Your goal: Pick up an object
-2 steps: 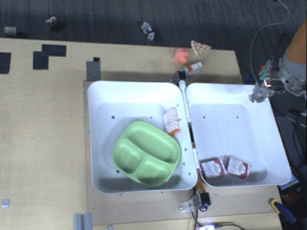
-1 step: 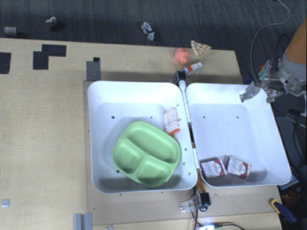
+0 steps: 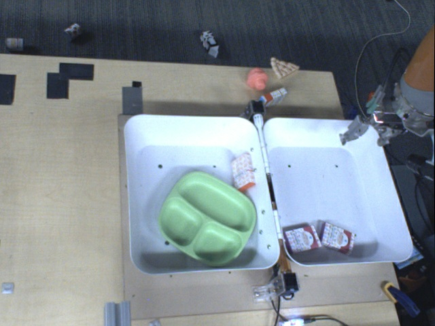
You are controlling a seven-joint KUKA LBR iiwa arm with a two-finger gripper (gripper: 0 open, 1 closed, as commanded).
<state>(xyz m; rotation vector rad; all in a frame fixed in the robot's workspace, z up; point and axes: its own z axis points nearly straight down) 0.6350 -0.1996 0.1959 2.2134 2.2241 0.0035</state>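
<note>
Camera view: my gripper (image 3: 367, 129) hangs at the far right corner of the right bin (image 3: 326, 175), above the rim, fingers spread and nothing between them. Two small red-and-white packets (image 3: 319, 237) lie side by side against the near wall of that bin. Left bin (image 3: 143, 182) holds a green divided plate (image 3: 207, 216), tilted against the near wall, and one more packet (image 3: 242, 171) by the divider.

Nearest candidates: the two packets. Risks as I judge them: they touch each other, so a finger may land on the seam and push both away. They sit close under the bin wall, so one finger could strike the wall before closing. Flat packets may slip out.
</note>
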